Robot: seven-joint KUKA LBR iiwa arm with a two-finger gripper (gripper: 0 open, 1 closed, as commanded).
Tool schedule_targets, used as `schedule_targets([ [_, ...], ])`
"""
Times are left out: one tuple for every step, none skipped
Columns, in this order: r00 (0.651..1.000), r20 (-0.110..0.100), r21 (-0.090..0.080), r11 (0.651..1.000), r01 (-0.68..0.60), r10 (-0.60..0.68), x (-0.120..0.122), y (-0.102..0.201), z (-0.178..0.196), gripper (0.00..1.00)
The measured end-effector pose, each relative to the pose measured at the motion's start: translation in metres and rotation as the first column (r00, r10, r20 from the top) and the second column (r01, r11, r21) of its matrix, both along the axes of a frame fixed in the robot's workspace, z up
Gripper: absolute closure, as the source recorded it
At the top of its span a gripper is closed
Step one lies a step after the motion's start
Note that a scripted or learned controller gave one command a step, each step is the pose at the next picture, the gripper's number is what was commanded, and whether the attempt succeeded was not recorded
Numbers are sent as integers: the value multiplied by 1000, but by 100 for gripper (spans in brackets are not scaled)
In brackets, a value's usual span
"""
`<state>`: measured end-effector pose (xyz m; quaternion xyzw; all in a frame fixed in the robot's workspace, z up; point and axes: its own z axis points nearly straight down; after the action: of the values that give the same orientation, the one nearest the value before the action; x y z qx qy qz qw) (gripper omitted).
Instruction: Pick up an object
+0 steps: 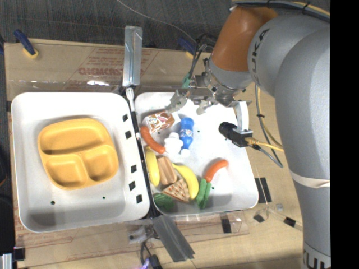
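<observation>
**Small blue bottle sits just below the end effector**

The end effector (193, 97) hangs over the right bin's (244, 178) far edge, fingers spread, nothing between them. Just beneath lies the blue bottle (185, 132): likely light, stiff, slick plastic, best pinched across its middle. Beyond it, toy food crowds together, a banana (188, 178) and waffle wedge (176, 190). Farther still, a yellow tray (78, 153) sits in the left bin (28, 206) on the table.

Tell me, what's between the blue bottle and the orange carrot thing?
Just bare white bin floor. The camera view shows nothing lying between the blue bottle and the orange carrot.
</observation>
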<state>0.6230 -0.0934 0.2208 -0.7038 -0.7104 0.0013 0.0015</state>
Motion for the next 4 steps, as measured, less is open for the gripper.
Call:
schedule_targets([
  [997,4,-2,997,-72,72,35,-15,12,0],
  [1000,-7,0,1000,-2,2,-28,-29,-111,0],
  [1000,8,-3,1000,-6,6,-22,-30,-95,100],
  [1000,2,-2,1000,-7,7,-24,-30,-98,0],
])
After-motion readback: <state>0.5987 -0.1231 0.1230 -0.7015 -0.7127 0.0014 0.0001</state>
